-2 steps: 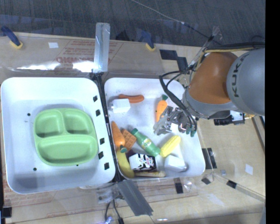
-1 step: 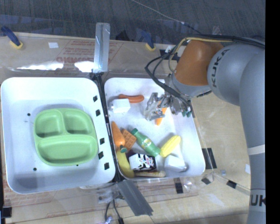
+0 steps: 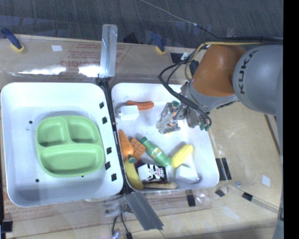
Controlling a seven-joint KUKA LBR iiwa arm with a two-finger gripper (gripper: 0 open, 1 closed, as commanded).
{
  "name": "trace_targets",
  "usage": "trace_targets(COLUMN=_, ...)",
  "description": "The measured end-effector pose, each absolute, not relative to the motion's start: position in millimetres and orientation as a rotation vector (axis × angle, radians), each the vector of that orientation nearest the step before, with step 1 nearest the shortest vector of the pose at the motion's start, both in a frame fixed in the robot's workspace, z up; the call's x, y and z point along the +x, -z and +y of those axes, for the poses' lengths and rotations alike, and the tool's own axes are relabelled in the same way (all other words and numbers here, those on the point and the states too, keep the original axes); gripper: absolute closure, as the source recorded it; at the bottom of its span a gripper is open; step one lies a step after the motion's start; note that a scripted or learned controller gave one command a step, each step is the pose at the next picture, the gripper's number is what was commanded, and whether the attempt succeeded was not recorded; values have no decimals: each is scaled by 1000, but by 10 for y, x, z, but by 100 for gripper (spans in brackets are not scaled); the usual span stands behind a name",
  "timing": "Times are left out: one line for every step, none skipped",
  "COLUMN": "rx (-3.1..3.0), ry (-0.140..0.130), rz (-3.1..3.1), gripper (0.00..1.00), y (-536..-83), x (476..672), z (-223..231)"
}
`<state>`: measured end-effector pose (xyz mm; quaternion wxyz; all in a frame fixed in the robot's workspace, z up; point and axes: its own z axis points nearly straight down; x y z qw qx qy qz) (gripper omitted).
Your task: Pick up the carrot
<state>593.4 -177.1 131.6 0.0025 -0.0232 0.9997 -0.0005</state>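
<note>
I have the claw [image 3: 168,122] low over the upper middle of the right bin [image 3: 209,148], and from this angle I cannot tell how it is set. The carrot [image 3: 124,143] lies against the bin's left wall, lower left of the claw and apart from it, wedged among a waffle piece [image 3: 137,147], a green bottle [image 3: 156,152] and a banana [image 3: 133,177]. My worry is that crowding: a descent there could catch the wall or close on a neighbour instead. An orange sausage [image 3: 140,104] near the upper left is a likely false target.
</note>
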Motion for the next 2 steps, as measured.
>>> trace_targets(rx=-73, ry=0, rz=3139, gripper=0, y=-1298, x=5925, z=-1768)
trace_targets(rx=397, ry=1, rz=3113, gripper=0, y=-932, x=6002, z=-2082)
